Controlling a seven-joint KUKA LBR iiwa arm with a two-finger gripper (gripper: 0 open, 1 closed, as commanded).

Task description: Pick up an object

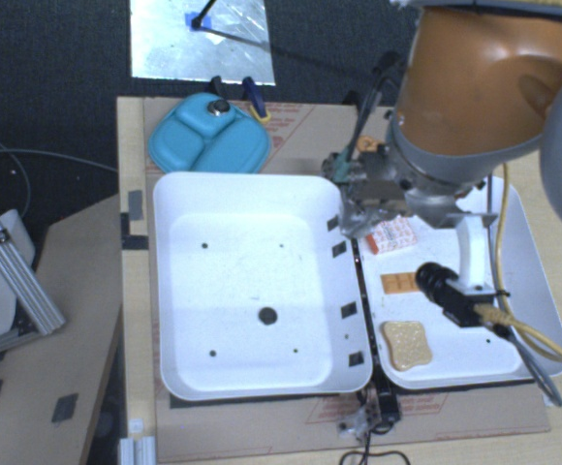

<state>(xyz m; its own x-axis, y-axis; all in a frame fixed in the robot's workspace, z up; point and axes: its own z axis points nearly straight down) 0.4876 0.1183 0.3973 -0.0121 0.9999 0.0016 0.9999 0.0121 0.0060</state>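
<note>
Overhead view of the table [305, 134] with two white bins. The arm [484, 66] leans over the upper left corner of the right bin [470, 356], placing the pincer [359, 206] low at the wall shared with the left bin [252, 260]. Whether the pincer is released or clenched cannot be told, and nothing is seen held in it. The candidate things all lie loose in the right bin: a red-and-white packet [392, 233] just beside the pincer, an orange cracker [398, 283] below it, and a tan bread slice [407, 345] nearest the front wall (each apart from the others, so each could be taken singly). By this placement the packet is probably the target, and the grasp appears not yet made. A small dark disc [267, 316] marks the left bin's floor. A blue lidded tray [208, 136] rests behind the bins. The packet's print and the red lettering on the table are too small to read.
</note>
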